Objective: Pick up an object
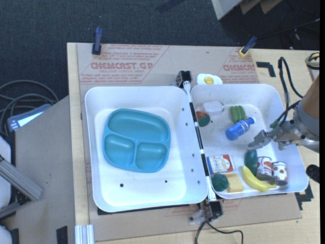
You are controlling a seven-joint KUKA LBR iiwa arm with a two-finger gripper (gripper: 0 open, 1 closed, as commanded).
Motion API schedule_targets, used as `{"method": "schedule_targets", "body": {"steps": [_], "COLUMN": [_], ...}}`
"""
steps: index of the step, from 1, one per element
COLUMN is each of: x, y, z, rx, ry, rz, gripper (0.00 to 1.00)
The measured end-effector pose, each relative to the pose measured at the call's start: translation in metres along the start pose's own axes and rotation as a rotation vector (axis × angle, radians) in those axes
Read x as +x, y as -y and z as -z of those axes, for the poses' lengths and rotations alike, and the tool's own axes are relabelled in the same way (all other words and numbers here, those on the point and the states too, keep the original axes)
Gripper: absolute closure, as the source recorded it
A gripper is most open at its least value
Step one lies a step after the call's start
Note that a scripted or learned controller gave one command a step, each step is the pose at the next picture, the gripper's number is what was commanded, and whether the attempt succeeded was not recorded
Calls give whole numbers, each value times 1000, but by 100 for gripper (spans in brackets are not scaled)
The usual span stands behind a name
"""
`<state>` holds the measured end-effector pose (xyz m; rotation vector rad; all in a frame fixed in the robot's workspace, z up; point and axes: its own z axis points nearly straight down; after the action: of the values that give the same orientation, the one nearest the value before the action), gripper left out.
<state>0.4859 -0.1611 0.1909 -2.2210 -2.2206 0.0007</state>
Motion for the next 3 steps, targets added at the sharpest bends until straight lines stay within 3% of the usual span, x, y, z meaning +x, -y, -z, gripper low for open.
{"method": "schedule_targets", "body": {"steps": [1,2,3], "x": [5,13,-15], "y": [1,-50,-137], "z": [-82,-106,-106], "rx": [-20,-2,-2], "ry": [8,1,1], "rz": [1,1,2], "gripper": [0,0,0]}}
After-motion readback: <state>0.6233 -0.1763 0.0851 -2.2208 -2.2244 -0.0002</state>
